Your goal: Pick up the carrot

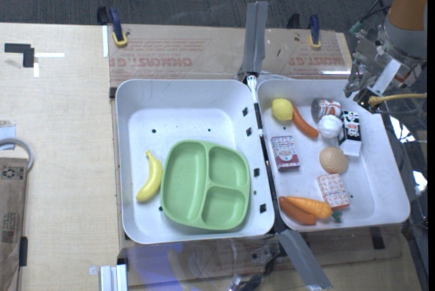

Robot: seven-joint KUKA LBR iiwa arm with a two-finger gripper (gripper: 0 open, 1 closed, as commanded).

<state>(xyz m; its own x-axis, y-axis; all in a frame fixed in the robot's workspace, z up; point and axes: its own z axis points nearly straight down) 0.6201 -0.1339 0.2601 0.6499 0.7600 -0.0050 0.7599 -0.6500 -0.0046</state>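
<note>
Two carrots lie in the right bin [380, 204]. A slim carrot [305, 124] rests slantwise near the back, between a yellow lemon [282, 109] and a white ball [329, 126]. A thicker carrot [306, 209] lies along the front wall, its green end under a red-and-white box [333, 190]. My gripper [360, 91] hangs over the bin's back right corner, well right of the slim carrot and far behind the thick one. Nothing shows in its grasp.
The right bin also holds a can [326, 108], a black-and-white carton [351, 130], a red packet [285, 152] and a tan egg-like ball [333, 160]. The left bin [129, 147] holds a banana [150, 177] and a green divided plate [206, 184].
</note>
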